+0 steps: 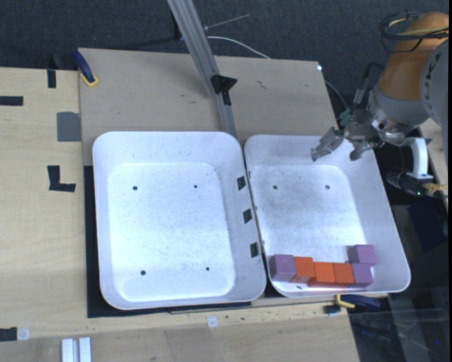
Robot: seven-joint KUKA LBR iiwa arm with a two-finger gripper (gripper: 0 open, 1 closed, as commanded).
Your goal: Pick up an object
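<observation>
Several blocks lie in a row along the front edge of the right bin (376, 194): a purple block (283, 265) at the left, orange blocks (325, 271) in the middle, and purple blocks (361, 263) stacked at the right end. My gripper (337, 148) hangs over the bin's back right corner, far from the blocks. Its two fingers are spread apart, open, with nothing between them.
The left bin (165, 217) sits beside the right one, with black clips along the shared edge. A metal pole (199, 47) slants up from the back of the bins. A blue and yellow clamp (86, 68) sits at the bench's back left corner.
</observation>
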